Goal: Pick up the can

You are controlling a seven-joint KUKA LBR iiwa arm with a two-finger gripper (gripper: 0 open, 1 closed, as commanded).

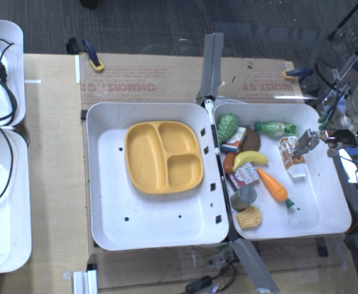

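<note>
The can is small with a grey top. It stands near the left wall of the right bin, between a pink-and-white packet and a yellow corn piece. An orange carrot lies just to its right. My gripper hangs over the right part of that bin, beside an orange-and-white carton and well to the upper right of the can. Nothing shows in its grasp.
The right bin also holds a banana, a green bottle, a green bumpy fruit, a brown item, a red piece and a white block. In the left bin lies a yellow divided plate.
</note>
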